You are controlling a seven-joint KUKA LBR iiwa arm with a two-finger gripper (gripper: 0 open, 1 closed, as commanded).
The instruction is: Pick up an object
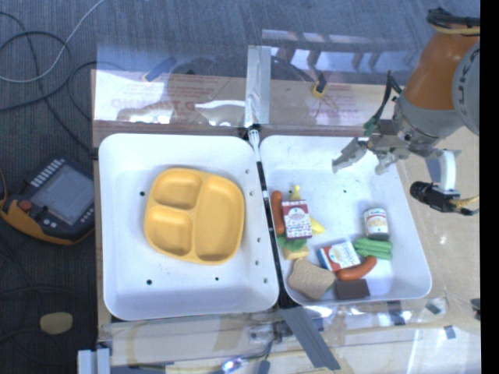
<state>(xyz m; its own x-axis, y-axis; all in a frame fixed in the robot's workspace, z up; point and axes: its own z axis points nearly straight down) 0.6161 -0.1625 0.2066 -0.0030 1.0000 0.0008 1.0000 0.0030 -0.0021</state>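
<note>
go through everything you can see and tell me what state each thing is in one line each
end effector: open, holding nothing, above the right bin's back part.
yellow plate: right way up, nothing in its compartments, in the left bin.
small jar: upright, lid on.
bread slice: lying flat.
small red carton: lying flat.
sausage: lying beside the green beans.

Both bins point(117, 209) white; left one has a yellow divided plate point(193, 214). Right bin: red-and-white carton point(296, 219), green beans point(373, 248), red sausage point(357, 268), brown bread slice point(310, 279). Arm point(440, 68) grey with orange band.
</note>
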